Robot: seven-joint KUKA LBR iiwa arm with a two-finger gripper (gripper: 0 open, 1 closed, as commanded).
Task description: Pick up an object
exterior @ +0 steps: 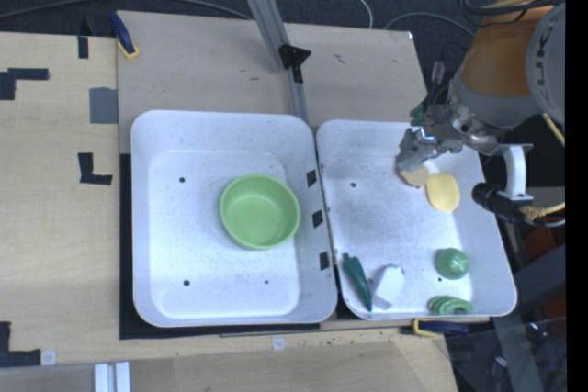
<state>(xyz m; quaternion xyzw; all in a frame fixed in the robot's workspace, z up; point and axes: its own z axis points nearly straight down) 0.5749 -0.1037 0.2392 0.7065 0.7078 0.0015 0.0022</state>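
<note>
Gripper [415, 153] is hovering at the upper right of the right bin [367, 151], finger state indiscernible, just beside a yellow object [443, 193]; green bowl [260, 211] is sitting in the left bin [165, 142].

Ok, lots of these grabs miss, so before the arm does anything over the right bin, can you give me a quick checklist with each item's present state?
1. Gripper over the right bin: ok, at its far end.
2. Target near gripper: ok, yellow object lies just beside it.
3. Object between fingers: cannot tell.
4. Neighbours apart from target: ok, green ball sits well nearer the camera.
5. Green bowl out of the way: ok, in the left bin.
</note>
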